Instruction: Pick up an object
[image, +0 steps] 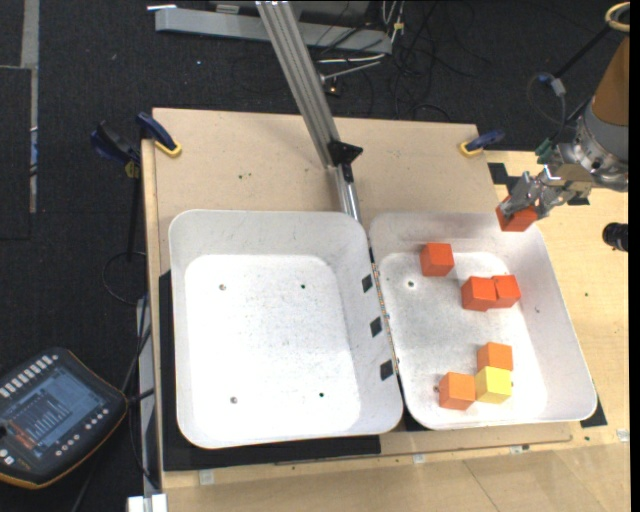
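My gripper (521, 207) hangs above the far right corner of the right bin (560, 330), shut on a small red block (517, 219) that shows between its fingers. Below it in the right bin lie an orange block (436, 259), two red-orange blocks side by side (489, 292), and near the front a cluster of an orange block (495, 356), a yellow block (495, 384) and another orange block (457, 390).
The left bin (195, 250) sits beside the right one, their walls meeting at the centre. A grey metal pole (305, 80) slants in from the top toward the bins' seam. A teach pendant (50, 410) lies at the lower left, off the bench.
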